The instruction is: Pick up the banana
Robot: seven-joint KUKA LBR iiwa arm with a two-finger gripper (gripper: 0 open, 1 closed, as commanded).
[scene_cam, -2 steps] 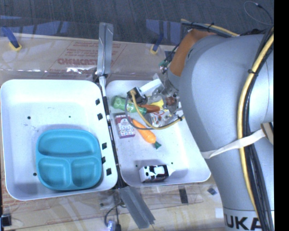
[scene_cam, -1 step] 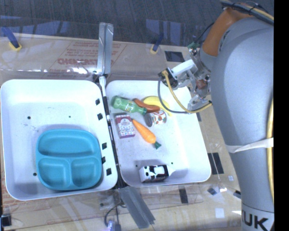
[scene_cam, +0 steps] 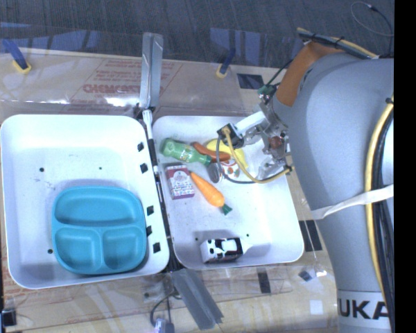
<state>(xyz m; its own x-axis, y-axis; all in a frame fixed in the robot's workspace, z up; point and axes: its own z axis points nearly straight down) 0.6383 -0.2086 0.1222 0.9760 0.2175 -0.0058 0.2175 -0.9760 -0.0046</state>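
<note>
The hand (scene_cam: 272, 152) hangs in the right bin (scene_cam: 281, 238) beside the banana (scene_cam: 237, 159); its opening cannot be told. Likely step: approach; the next move calls for centring over the banana.

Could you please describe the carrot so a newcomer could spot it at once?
Start at the white bin on the view's right, without the blue tray. Near its middle, just right of the small red box, lies the carrot. It is orange and tapered with a green stub at its lower end, unlike the green bottle above it.
</note>
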